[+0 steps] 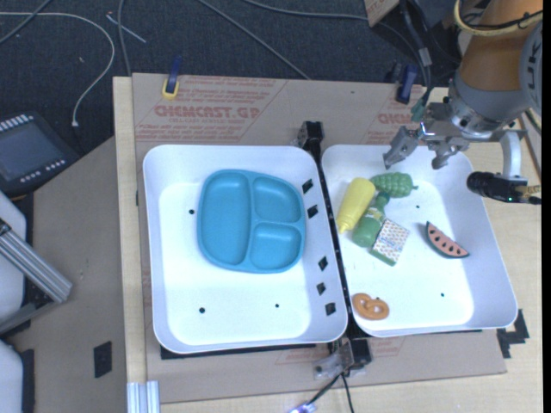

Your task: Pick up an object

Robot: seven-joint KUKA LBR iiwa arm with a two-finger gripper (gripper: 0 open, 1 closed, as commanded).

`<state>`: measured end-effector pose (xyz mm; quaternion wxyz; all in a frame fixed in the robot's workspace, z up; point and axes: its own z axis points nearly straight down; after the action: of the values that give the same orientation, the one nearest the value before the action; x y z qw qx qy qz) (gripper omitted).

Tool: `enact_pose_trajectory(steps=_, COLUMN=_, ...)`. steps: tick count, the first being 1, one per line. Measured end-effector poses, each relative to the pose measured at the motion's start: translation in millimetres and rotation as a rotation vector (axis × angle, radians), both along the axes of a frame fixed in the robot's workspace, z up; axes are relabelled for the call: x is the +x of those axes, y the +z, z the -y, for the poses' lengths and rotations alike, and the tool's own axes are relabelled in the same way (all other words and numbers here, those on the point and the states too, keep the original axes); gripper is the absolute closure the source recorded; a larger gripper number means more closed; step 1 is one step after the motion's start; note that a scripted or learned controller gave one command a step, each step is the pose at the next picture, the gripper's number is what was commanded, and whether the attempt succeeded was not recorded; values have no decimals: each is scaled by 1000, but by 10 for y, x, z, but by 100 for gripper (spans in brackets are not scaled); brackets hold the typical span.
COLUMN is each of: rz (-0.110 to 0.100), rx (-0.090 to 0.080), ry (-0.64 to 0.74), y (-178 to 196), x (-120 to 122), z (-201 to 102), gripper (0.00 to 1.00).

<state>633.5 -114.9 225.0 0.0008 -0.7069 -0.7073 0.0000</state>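
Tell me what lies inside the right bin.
In the right bin: a yellow bottle, green grapes, a green packet partly covered by a patterned packet, a watermelon slice and a pretzel. The bottle covers the green packet's upper end.

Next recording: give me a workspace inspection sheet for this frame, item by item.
Surface: bench with two white bins, left bin and right bin.
Job's things: in the right bin, yellow bottle, green grapes, green packet, watermelon slice, pretzel.
Clutter: blue divided plate in the left bin.
Gripper: gripper open above the right bin's far edge, holding nothing.
Cables: white cables on the dark floor.
Surroundings: cardboard sheet under the bins.
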Motion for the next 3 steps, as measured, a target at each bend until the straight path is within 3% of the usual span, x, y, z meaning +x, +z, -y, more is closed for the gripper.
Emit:
enact_pose_trajectory(steps=2, rz=-3, rx=1, ry=0, y=-1014, x=-16, z=-106, gripper=0)
enact_pose_trajectory(steps=3, rz=21, rx=3, ry=1, y=-1159, x=58, z=-132, gripper=0)
